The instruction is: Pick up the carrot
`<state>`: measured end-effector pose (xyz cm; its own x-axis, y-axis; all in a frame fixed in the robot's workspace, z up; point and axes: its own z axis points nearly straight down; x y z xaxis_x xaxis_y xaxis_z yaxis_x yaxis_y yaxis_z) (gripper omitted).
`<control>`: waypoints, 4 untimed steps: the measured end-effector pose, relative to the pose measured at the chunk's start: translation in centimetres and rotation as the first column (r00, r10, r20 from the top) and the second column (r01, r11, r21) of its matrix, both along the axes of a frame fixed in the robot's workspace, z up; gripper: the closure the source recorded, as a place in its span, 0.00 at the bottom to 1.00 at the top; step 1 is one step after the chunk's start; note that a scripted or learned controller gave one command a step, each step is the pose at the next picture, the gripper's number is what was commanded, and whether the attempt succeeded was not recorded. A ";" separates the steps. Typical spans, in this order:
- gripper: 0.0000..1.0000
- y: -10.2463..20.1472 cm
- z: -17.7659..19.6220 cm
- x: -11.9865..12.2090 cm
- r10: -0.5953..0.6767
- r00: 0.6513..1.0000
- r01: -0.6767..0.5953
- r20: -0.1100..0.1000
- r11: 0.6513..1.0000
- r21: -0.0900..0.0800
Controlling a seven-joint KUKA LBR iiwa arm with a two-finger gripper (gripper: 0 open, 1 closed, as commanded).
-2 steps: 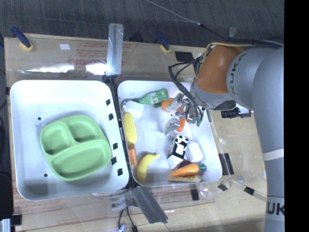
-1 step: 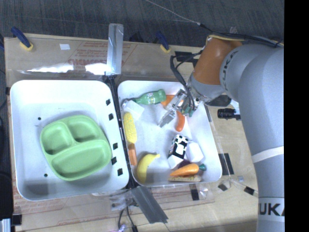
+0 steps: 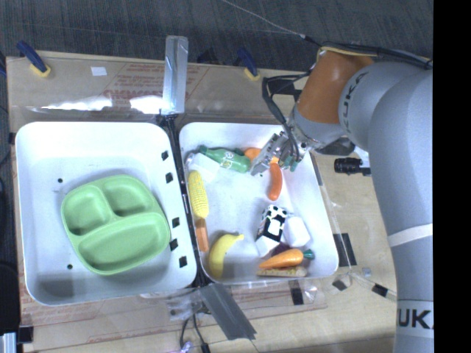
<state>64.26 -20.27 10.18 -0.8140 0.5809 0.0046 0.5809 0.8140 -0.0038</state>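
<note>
Just below the claw (image 3: 277, 155), touching: carrot (image 3: 274, 182).

The grey arm is reaching in from the right, its orange band sitting just above and right of the end effector (image 3: 275, 155), which is angling down and leftward.

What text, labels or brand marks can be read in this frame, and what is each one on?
"UK": white letters on the arm, cut off at the picture's edge.
Green bottle: a light label mark, too small to read.
Faint reddish print on the board behind the bins: too blurred to read.
Small white tag on that board: nothing legible.
Black and white patterned item in the right bin: a pattern, no readable text.
</note>
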 end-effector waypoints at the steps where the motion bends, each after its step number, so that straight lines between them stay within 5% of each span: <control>1: 0.00 0.1 0.0 0.0 0.002 1.000 -0.002 -0.001 1.000 0.000; 2: 0.00 0.4 -0.9 -0.7 -0.178 0.984 0.178 0.005 0.984 0.000; 3: 0.00 3.4 -1.1 -1.4 -0.387 0.922 0.387 0.001 0.922 0.000; 4: 0.00 4.4 0.9 1.3 -0.526 0.851 0.526 0.000 0.851 -0.005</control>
